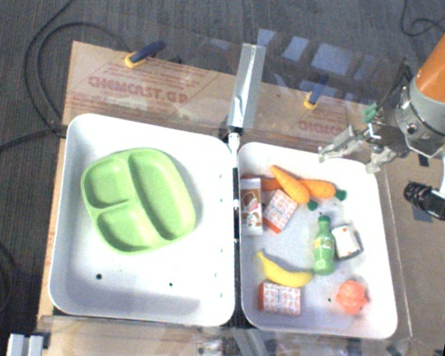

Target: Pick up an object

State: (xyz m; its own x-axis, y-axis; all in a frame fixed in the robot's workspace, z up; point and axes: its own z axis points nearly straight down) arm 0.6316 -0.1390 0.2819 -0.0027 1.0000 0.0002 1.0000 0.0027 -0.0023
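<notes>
Fingers spread and holding nothing, the grey two-finger gripper [353, 147] hovers at twelve o'clock over the right white bin [388, 268]. Just below lie two smooth orange plastic carrots [299, 185], likely light, rigid and slippery, best pinched across the thick middle.

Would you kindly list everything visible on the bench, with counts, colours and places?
bins: two, white, side by side
divided plate: one, green, left bin
carrots: two, orange, top of right bin
small cartons: two, red and white, right bin
bottle: one, green, right bin centre
banana: one, yellow, right bin
round fruit: one, red-orange, right bin's lower right
clamps: two, yellow and blue, bench's far edge
gripper: one, grey, open above right bin's far edge
</notes>
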